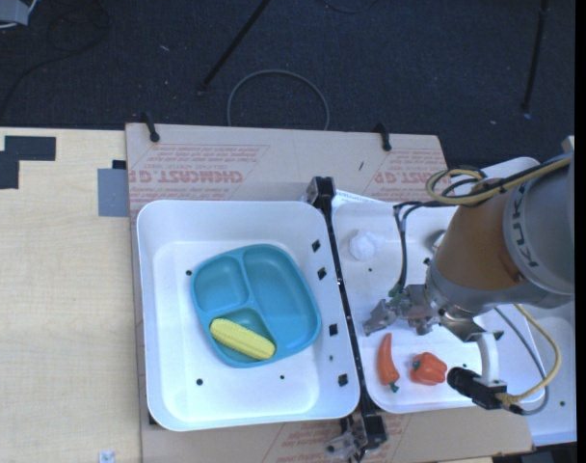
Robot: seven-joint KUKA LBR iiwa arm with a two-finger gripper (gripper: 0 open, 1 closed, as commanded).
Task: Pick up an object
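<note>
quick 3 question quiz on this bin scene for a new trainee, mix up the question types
1. True or false: the yellow corn lies on the blue divided plate.
2. Which bin holds the orange carrot? A) left bin B) right bin C) neither
3. Fill in: the red-orange pepper lies just to the ____ of the carrot in the camera view.

Key
1. True; it lies in the plate's near compartment, in the left bin.
2. B
3. right; the gripper is above the carrot.

I see a robotics lab: my grey arm (510,249) over two white bins (168,258) on a plywood bench (52,297), cables (274,95) across dark carpet.
</note>
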